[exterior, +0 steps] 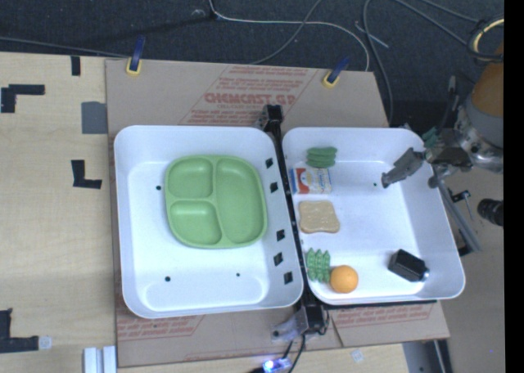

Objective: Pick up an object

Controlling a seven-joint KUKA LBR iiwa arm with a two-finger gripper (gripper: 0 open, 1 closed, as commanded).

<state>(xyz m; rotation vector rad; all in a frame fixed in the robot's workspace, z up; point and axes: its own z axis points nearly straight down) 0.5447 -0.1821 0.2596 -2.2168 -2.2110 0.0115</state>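
Orange and round, the ball (344, 279) looks light but slippery to us, best pinched across its middle; we cannot tell how the gripper (399, 169) stands.

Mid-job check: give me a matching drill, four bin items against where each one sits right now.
Things:
1. green divided plate
2. orange ball
3. black block
4. slice of toast

Places:
A. right bin, near right corner
B. left bin, middle
C. right bin, along the left wall, about halfway down
D. right bin, near left corner, beside a small green item

Pairs: 1-B, 2-D, 3-A, 4-C
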